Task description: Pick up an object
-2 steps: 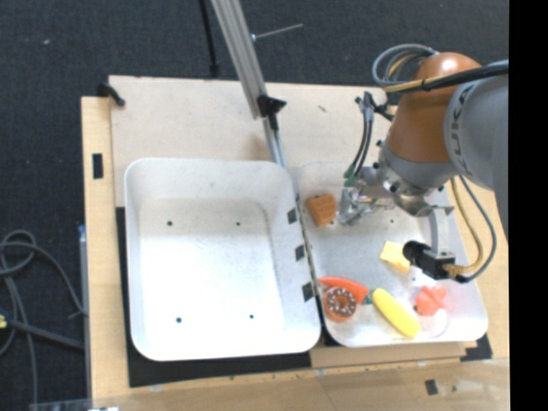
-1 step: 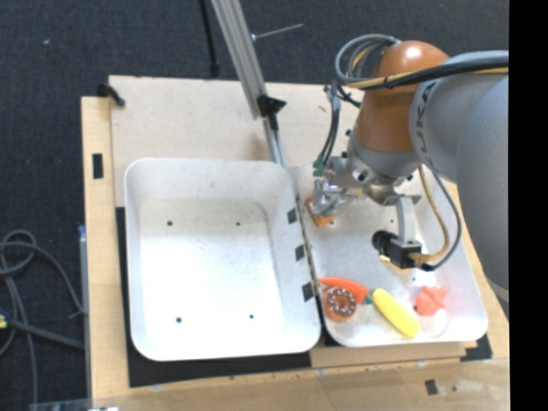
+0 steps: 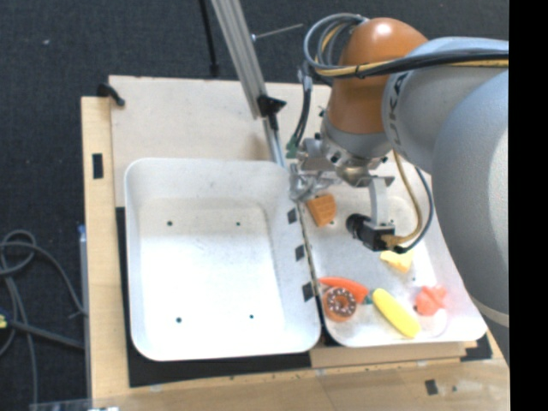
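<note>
I see the jaws [image 3: 310, 188] low over the right bin [image 3: 445, 328] at its inner wall; I cannot tell their state. The orange block [image 3: 322, 210] sits just beneath them, near the doughnut [image 3: 340, 302] and banana [image 3: 395, 312].

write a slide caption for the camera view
Arm's tool over the right bin, beside an orange block; a doughnut and banana lie nearer.

- Setting: robotics lab test cell.
- Industrial grey arm [image 3: 454, 135] entering from 3 o'clock.
- Plywood surface [image 3: 171, 118] bearing two white bins [image 3: 141, 229].
- Aluminium extrusion post [image 3: 240, 41] at 12 o'clock.
- Loose cables [image 3: 26, 264] on dark carpet [image 3: 51, 58], 9 o'clock.
</note>
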Motion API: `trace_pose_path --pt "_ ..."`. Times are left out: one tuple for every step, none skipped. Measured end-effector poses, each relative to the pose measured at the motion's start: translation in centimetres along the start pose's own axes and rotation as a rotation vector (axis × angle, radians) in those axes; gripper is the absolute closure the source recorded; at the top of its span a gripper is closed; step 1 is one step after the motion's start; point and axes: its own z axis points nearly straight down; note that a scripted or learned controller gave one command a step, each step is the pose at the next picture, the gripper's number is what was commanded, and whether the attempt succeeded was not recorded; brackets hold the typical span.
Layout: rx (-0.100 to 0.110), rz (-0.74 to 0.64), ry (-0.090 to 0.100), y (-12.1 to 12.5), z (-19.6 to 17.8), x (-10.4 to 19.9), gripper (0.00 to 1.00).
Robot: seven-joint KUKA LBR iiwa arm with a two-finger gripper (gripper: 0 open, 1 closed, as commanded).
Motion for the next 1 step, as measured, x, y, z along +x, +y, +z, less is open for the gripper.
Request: trace_pose_path --pt "0.0 -0.001 0.0 2.44 -1.65 4.91 1.0"
